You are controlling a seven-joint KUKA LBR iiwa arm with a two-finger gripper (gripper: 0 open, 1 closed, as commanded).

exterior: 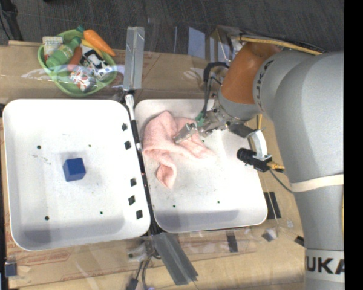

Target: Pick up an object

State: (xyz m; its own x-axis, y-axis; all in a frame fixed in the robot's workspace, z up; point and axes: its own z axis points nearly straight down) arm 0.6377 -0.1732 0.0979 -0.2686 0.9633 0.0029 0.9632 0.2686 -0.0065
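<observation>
My big grey arm [308, 119] reaches into the right bin [248, 204], where my claw [187, 133] is down on the crumpled pink cloth [166, 144] and I can't tell if it grips, and far off a blue block [74, 168] sits in the left bin [24, 162].
</observation>
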